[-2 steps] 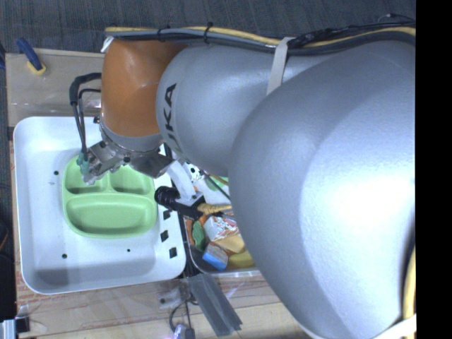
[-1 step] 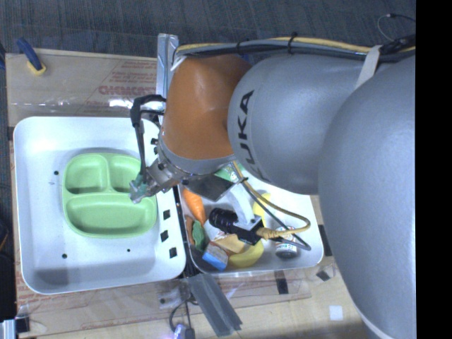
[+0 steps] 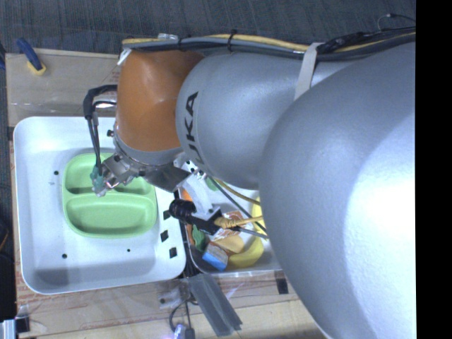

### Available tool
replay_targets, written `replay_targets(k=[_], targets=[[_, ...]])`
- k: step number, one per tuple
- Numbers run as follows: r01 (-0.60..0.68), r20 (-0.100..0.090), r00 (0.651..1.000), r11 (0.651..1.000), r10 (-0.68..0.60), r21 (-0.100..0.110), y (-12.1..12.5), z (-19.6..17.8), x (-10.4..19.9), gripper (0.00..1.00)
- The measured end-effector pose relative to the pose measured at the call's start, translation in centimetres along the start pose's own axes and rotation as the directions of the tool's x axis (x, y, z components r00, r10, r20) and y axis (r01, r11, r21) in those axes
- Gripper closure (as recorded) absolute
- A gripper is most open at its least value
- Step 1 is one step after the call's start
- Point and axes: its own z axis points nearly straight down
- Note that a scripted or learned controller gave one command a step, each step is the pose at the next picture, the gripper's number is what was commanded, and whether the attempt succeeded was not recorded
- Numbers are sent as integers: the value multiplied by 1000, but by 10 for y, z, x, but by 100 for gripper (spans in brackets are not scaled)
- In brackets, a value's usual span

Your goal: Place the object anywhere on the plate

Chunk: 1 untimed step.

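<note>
I am hanging my gripper [image 3: 104, 182] over the left bin [image 3: 42, 210], a shallow tray of smooth white plastic with rounded corners and a few small dark holes in its floor. In it is lying the plate [image 3: 113, 216], a glossy pale green rounded rectangle, moulded with a raised ridge that is dividing it into two long compartments. My gripper is sitting low above the compartment farther up the view, near its edge by the ridge.

At the gripper's tip a small dark teal thing [image 3: 94, 181] is showing against the green, right over that compartment. It is too small and too shadowed for me to tell its shape, or whether it is resting on the plate. I cannot tell whether my gripper is apart or together, nor whether it is clamping that thing.

My broad grey arm is covering most of the right bin [image 3: 240, 270]. In the strip left uncovered, a heap of things is showing, among them a smooth curved yellow thing [image 3: 248, 254] and a blue block [image 3: 215, 259]. The bench [image 3: 63, 76] under the bins is showing pale wood grain.
</note>
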Motion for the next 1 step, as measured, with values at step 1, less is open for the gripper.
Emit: replay_targets(k=[1], targets=[[49, -1, 999, 999, -49, 1, -39, 3, -64, 100]])
